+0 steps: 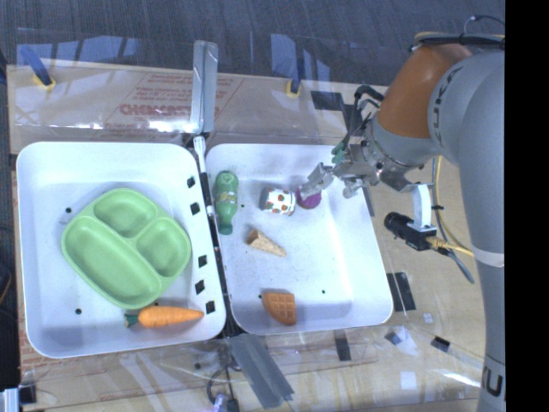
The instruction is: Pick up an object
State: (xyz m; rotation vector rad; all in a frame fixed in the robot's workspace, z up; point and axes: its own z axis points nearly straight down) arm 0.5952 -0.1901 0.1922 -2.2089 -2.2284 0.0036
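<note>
My gripper reaches in from the right over the upper middle of the right bin. Its tip sits right on a small purple object. The view does not settle whether that object is held. Just left of it lies a white cube with red dots. A green bottle lies against the bin's left wall. A tan cone-shaped wedge rests near the middle, and an orange waffle piece lies at the front edge.
The left bin holds a green divided plate and an orange carrot at its front edge. A raised divider separates the two bins.
</note>
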